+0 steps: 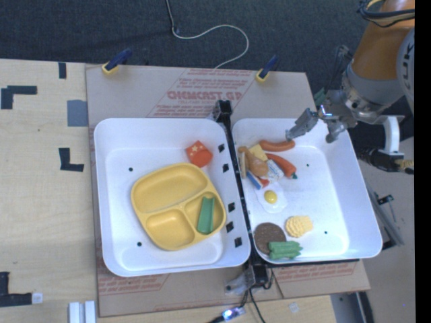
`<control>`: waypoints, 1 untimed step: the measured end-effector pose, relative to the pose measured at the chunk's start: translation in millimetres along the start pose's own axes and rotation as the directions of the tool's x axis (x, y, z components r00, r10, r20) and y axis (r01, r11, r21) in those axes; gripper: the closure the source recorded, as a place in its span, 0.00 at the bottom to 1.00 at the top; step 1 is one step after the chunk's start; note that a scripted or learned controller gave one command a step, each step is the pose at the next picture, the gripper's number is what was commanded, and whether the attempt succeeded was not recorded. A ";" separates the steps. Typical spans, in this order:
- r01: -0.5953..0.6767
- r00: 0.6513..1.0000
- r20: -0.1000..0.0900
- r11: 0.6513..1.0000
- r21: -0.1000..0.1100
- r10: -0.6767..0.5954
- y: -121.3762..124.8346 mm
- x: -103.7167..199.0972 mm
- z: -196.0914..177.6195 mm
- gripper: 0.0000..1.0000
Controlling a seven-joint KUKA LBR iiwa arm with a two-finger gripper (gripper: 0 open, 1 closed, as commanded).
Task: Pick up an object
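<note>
My gripper (318,128) hangs over the back edge of the right bin (350,200), fingers spread open with nothing between them. Just to its left lies a red sausage (277,144). Below that sit an orange carrot (283,165) and a yellow bread piece (255,159) in a small pile. A fried egg (271,197), a yellow corn cob (298,226), a brown patty (268,233) and a green vegetable (285,249) lie nearer the front.
The left bin (111,180) holds a yellow divided plate (168,200) with a green piece (206,215) in one compartment, and an orange-red cube (199,153) behind it. A black divider (232,180) runs between the bins. The right bin's right half is bare.
</note>
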State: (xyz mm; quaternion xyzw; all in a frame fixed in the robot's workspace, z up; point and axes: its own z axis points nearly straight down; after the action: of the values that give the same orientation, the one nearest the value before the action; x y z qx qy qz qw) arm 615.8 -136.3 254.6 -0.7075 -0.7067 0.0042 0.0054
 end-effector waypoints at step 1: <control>0.003 1.000 0.002 1.000 -0.012 -0.003 2.1 0.3 -7.2 0.00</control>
State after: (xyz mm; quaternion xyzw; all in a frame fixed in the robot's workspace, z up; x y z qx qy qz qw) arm 618.0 -136.0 261.8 -0.7065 -0.7077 0.0005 0.0006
